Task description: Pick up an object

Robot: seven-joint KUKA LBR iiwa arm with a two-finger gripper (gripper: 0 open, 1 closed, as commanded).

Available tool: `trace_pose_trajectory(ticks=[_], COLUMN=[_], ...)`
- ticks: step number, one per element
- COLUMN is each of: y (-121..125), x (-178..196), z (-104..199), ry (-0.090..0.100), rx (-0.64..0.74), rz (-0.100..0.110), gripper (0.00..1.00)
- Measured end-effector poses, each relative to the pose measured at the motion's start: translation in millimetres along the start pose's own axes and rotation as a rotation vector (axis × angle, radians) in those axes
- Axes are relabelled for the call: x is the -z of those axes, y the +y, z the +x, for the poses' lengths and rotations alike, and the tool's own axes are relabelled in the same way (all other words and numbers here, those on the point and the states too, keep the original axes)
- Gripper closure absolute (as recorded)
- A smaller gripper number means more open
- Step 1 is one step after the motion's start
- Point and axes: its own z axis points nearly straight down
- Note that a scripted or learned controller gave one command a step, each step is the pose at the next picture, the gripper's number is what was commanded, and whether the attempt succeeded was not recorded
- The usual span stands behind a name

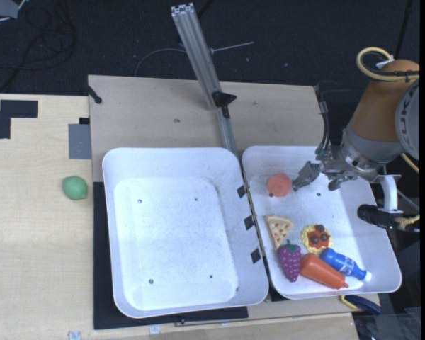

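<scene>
My gripper (321, 178) hangs over the back of the right bin (361, 211), its two dark fingers spread open with nothing between them. A round pink-red object (278, 184) lies just left of the left fingertip, a small gap apart. Toward the bin's front lie a pizza slice toy (278, 227), a yellow and red toy (316, 238), purple grapes (290, 259), an orange carrot (322, 271) and a blue bottle (344, 264), all clustered together.
The left bin (177, 232) sits beside the right one, joined by black clips (246, 222). A green ball (75, 188) rests on the bench left of the bins. A slanted metal rail (204, 62) rises behind them.
</scene>
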Motion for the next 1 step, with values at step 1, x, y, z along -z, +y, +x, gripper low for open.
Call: trace_pose_trajectory(ticks=[1], y=[6.8], x=[-48.1], z=[-3.9], ry=[0.000], rx=[0.000], rz=[0.000], gripper=[0.00])
